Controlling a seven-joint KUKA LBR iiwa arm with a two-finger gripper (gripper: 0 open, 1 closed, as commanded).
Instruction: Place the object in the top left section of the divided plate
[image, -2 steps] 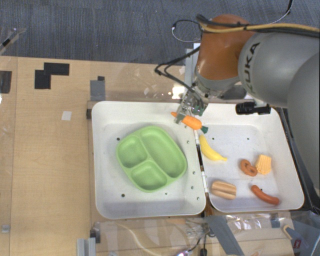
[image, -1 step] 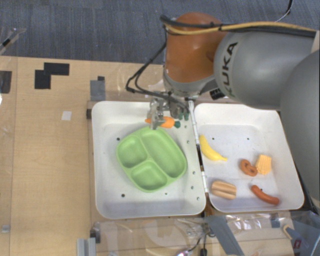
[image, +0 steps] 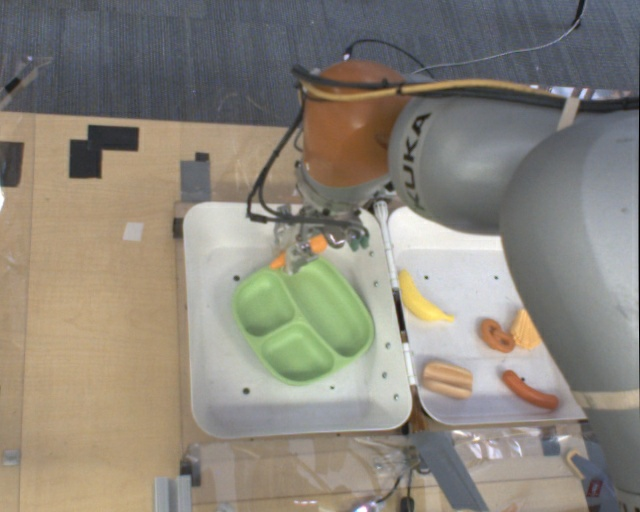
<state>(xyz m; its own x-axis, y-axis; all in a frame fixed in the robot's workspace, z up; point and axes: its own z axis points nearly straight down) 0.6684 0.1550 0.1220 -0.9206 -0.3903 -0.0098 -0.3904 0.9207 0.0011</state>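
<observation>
A: In the left white bin (image: 215, 400), where's the gripper (image: 305, 245)?
B: At 12 o'clock of the green three-section plastic plate (image: 303, 322), over its far rim. A small orange object (image: 317, 242) sits right at the fingers, another orange bit (image: 278, 263) just left; can't tell which is gripped, or if the fingers are spread.
A: Right bin (image: 470, 275)?
B: Yellow banana (image: 422, 302) at 10, hotdog bun (image: 446, 379) at 6, red sausage (image: 528, 390) at 5.

The grey arm (image: 500, 150) is reaching in from the right, its orange band (image: 345, 120) sitting above the wrist. The gripper (image: 305, 245) is pointing straight down, hanging low beneath the wrist, with something small and orange showing at its tip.
</observation>
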